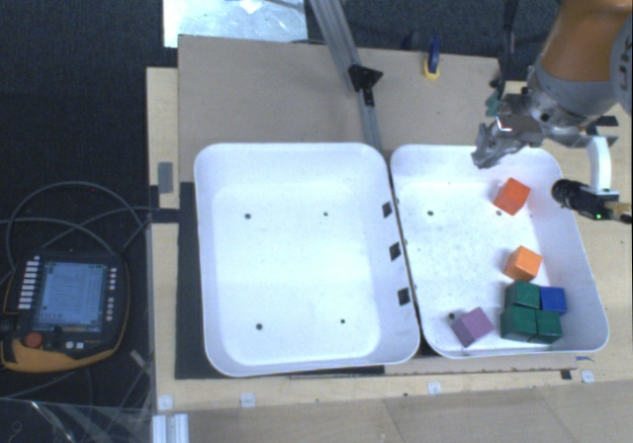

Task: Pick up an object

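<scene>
The claw [492, 147] hung over the far edge of the right bin [465, 352], at the end of the grey arm with the orange band [586, 31] that reached in from the right. Whether the claw was open or closed could not be told; it was a small dark blur, and nothing was seen between its tips.

Nearest pick target: an orange block [511, 196], lying on the bin floor just nearward and slightly right of the claw, near but apart from it. It sat turned diamond-wise to the bin walls, roughly cube-shaped, so no clear long axis. The next move would likely be a short shift toward the near side plus a descent.

Further toward the near edge lay a second, paler orange block [523, 261], then a tight cluster of green blocks [524, 310] with a blue block [553, 300] touching them on the right. A purple block [473, 325] lay tilted to the left of the cluster, apart from it. All looked like hard, matte, flat-faced blocks, probably easy to pinch.

The left bin [213, 184] was smooth white plastic with a few dark dots. Both bins sat on a tan bench [267, 85]. A handheld control unit [65, 310] lay far left.
</scene>
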{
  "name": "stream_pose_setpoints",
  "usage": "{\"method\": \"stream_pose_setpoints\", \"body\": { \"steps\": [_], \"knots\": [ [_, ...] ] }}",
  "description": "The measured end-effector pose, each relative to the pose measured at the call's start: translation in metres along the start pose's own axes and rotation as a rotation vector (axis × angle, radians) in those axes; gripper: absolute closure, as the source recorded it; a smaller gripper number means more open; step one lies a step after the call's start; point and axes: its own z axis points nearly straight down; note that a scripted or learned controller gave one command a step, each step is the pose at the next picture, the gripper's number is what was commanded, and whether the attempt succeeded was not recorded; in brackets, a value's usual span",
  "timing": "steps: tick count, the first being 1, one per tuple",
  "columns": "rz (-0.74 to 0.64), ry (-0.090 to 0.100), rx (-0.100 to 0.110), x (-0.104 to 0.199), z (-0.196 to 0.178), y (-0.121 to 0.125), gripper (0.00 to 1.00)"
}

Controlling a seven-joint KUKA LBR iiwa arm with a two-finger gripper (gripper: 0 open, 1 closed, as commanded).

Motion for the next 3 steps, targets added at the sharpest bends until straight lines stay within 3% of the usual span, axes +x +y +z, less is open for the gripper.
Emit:
{"method": "stream_pose_setpoints", "body": {
  "steps": [3],
  "knots": [
    [0.001,0.001,0.001,0.159,0.024,0.026,1.00]
  ]
}}
